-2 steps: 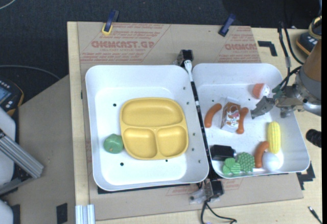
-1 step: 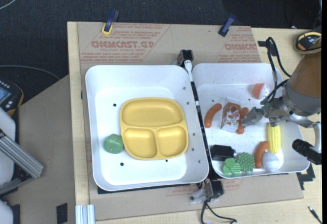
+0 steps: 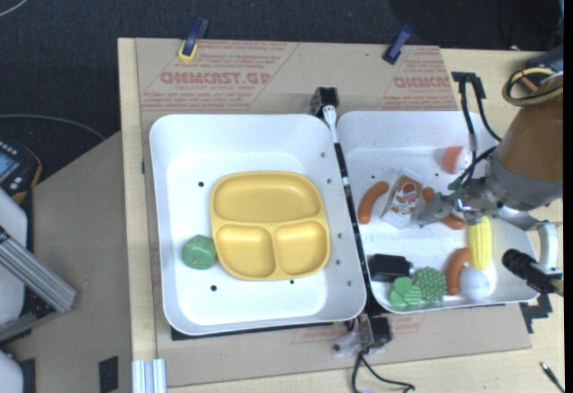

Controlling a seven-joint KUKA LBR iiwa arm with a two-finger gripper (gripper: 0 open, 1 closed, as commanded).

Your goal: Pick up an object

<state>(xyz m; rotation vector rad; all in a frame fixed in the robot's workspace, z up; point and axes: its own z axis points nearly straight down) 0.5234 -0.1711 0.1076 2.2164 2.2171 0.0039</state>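
Note:
My gripper [image 3: 440, 208] is low in the right bin [image 3: 394, 133], reaching in from the right just beside a small white and red packet [image 3: 405, 199]. An orange sausage [image 3: 372, 201] lies left of the packet. A yellow corn cob [image 3: 481, 242] lies just below the wrist, with a second sausage [image 3: 457, 266] and a white egg [image 3: 475, 285] under it. Green toy vegetables [image 3: 419, 287] and a black block [image 3: 389, 266] sit at the bin's front. A small orange piece [image 3: 453, 157] lies near the back. The arm hides part of the bin's right side.
The left bin [image 3: 179, 158] holds a yellow divided plate [image 3: 269, 226] and a green ball [image 3: 199, 252] at its front left. A black bar [image 3: 338, 163] runs between the bins. Cables [image 3: 473, 114] hang over the right bin's back corner.

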